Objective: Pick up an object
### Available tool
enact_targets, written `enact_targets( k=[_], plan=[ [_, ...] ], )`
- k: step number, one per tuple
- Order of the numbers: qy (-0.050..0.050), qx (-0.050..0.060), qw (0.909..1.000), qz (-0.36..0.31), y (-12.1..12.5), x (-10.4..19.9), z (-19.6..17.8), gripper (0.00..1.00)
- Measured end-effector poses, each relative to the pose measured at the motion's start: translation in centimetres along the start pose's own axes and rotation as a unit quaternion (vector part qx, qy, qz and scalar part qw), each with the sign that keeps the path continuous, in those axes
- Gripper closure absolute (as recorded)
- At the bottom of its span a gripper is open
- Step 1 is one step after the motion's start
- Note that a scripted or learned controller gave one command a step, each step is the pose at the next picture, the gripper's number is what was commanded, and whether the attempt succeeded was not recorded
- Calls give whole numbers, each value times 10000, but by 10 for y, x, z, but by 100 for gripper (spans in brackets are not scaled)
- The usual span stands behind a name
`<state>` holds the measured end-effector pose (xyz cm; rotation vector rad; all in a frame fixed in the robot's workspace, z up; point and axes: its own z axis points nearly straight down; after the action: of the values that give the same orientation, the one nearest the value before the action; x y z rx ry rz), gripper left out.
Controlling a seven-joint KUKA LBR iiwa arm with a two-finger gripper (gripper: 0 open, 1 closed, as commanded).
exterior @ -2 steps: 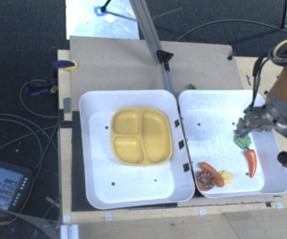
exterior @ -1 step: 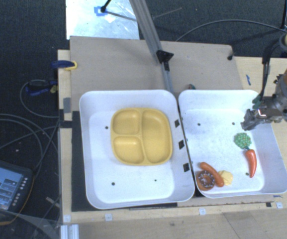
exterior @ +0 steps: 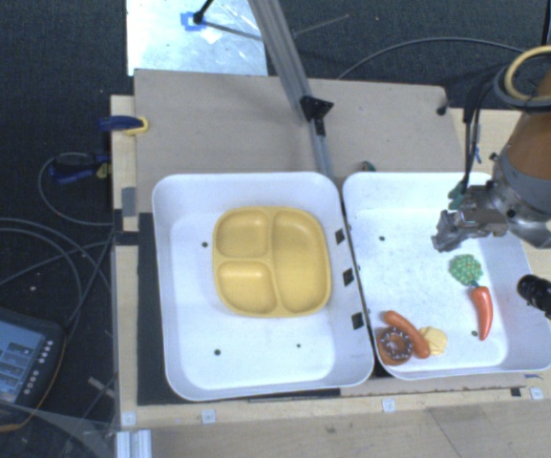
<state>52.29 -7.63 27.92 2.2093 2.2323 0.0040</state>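
Claw (exterior: 447, 234) above right bin (exterior: 390, 256) | broccoli (exterior: 465, 269) just beside, lower right

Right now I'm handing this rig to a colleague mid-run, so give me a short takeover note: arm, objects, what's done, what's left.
Claw: above the right bin, near its far right side, nothing seen in it.
Objects, all in the right bin: broccoli just below the claw, carrot, sausage, doughnut, small yellow piece.
Left bin: yellow divided plate.
Done: no pick yet.
Left: grasp one object and lift.
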Motion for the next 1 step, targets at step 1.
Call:
enact_targets(
  k=[1],
  plan=[
    [5, 11, 10000, -5, 12, 54, 18, 100]
  ],
)
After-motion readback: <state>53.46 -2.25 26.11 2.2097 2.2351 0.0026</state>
